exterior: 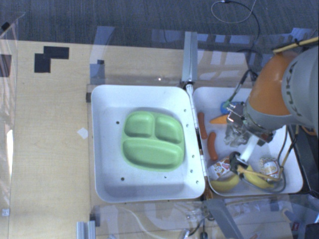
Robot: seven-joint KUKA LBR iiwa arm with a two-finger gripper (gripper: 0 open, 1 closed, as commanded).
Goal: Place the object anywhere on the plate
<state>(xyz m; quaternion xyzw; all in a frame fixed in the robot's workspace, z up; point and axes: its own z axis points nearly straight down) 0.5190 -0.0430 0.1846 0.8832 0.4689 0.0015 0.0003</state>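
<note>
The gripper (236, 137) is lowered into the right bin (212, 99), beside two sausages (213, 146) and above the bananas (225, 184). Whether it is open or closed cannot be told. The green plate (152, 139) is centred in the left bin (104, 133), with bare floor all round.

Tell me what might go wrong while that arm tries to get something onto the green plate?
1. The right bin is crowded: the gripper hangs close to bananas, a sausage and a round packet, so it may nudge or grab the wrong thing.
2. The green plate sits in the left bin, past the raised rims between them; anything loosely held might drop on the way.
</note>
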